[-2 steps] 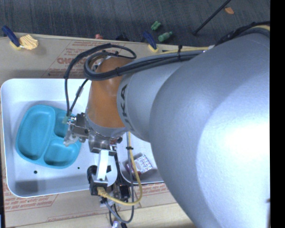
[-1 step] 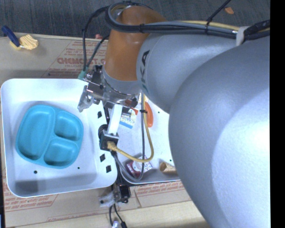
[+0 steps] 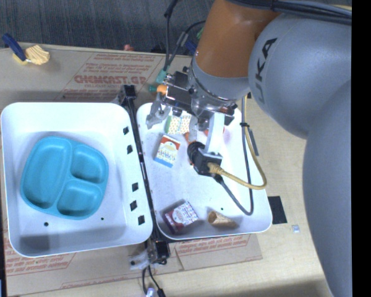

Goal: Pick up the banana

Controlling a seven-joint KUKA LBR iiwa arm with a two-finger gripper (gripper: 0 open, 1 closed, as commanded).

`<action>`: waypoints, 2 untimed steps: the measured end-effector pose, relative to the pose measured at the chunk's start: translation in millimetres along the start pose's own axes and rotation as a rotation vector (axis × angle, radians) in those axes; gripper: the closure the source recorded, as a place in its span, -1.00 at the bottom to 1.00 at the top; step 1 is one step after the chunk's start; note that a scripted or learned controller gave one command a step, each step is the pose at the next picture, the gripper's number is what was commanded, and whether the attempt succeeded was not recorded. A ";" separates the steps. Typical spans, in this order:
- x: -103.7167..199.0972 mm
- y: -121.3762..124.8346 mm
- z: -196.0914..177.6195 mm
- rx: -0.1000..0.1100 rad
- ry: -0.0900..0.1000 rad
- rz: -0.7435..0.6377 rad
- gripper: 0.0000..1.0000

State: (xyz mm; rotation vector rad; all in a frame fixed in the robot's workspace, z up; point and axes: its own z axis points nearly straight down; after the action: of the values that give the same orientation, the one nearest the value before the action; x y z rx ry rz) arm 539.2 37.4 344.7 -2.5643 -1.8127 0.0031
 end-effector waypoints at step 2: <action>13.5 -50.7 46.2 0.005 -0.002 0.626 -1.00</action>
State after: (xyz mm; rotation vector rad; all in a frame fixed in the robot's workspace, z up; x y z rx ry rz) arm 495.8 67.0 298.6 -2.9958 -0.9352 0.0109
